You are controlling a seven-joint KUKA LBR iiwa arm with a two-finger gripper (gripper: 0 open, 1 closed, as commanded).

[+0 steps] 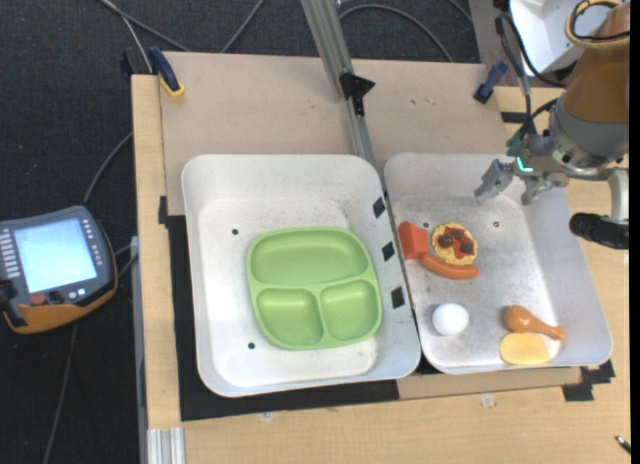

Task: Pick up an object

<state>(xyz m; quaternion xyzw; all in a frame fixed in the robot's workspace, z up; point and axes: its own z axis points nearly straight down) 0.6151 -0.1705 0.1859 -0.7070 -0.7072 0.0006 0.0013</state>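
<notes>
The right bin point(560, 252) holds several toy foods. An orange piece point(413, 239) lies by its left wall, beside a small pizza point(454, 242) that rests against a hot dog point(449, 268). A white ball point(450, 319) sits near the front, with a chicken drumstick point(531, 323) and a yellow piece point(525, 350) at the front right. My gripper point(515, 181) hovers over the bin's back right part, fingers spread open and with nothing between them, well behind the pizza.
The left bin point(215, 252) carries a green three-compartment plate point(312, 285). A metal pole point(330, 32) slants up from between the bins. A teach pendant point(50, 267) lies off the bench at the left. Blue clamps point(165, 70) grip the bench's back corners.
</notes>
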